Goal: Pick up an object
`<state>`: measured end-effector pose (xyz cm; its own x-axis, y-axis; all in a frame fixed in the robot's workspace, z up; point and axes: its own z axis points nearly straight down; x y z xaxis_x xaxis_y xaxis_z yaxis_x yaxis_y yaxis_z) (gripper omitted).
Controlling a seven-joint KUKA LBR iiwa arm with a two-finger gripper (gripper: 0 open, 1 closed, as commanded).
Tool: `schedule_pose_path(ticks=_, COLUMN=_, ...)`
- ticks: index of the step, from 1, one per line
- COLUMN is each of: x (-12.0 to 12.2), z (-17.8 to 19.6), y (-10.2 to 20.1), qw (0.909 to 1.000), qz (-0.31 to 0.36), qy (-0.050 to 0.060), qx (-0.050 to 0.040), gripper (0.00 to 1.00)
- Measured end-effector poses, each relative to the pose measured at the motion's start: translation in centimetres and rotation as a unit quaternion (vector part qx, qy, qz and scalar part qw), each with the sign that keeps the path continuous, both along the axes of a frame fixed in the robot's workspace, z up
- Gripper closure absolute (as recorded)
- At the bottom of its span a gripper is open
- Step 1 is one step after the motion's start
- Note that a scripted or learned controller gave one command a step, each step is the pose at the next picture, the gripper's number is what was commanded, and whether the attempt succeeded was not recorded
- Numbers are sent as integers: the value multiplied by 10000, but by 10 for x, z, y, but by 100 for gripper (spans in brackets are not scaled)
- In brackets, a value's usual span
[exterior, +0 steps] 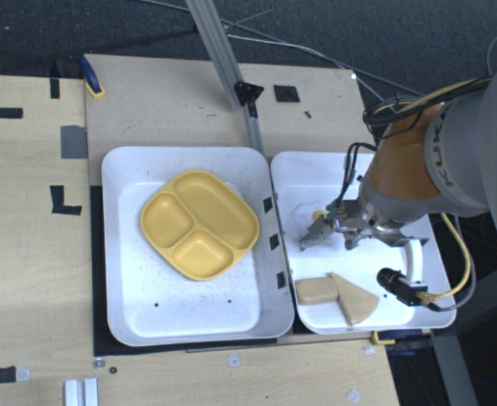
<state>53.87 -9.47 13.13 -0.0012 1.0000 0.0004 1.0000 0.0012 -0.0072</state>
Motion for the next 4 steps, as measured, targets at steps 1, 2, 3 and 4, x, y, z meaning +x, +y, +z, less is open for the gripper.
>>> schedule_pose_path(ticks=1, x=0, z=-47, y=0, qw=10000, qz=-4, qy=-38, qx=-13, gripper=0)
schedule_pose_path(ticks=2, x=2, z=-33, y=1, qw=10000, qz=3, qy=-62, qx=-5, gripper=100)
schedule_pose_path(ticks=3, x=3, z=29, y=-1, qw=10000, qz=-1, qy=-47, qx=-5, gripper=100)
schedule_pose_path(ticks=4, x=6, z=75, y=7, qw=10000, qz=4, qy=-49, qx=-3, gripper=100)
